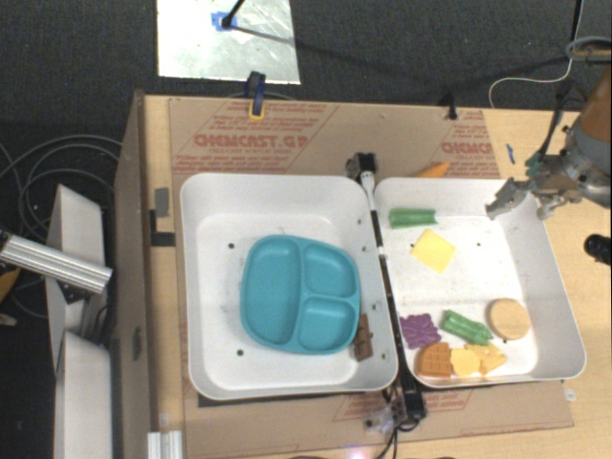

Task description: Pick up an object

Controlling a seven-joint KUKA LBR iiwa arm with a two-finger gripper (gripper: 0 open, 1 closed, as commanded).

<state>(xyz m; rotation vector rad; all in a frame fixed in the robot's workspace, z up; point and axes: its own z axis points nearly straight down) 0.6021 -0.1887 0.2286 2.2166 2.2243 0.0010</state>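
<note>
The right bin [550, 256] holds several toy foods. A green piece [412, 217] lies near its back left, with a yellow square [433, 251] just in front of it. Along the front lie a purple piece [419, 330], another green piece [466, 327], a round tan one [508, 318], an orange waffle [433, 360] and yellow bits [478, 360]. My gripper [523, 205] hangs over the bin's back right corner, open, with nothing between its fingers. It is well to the right of the yellow square.
In the left bin [206, 256] sits a blue divided plate [299, 295]. A brown piece [363, 338] lies at the front of the ridge between the bins. An orange item [433, 170] rests on the cardboard behind the right bin.
</note>
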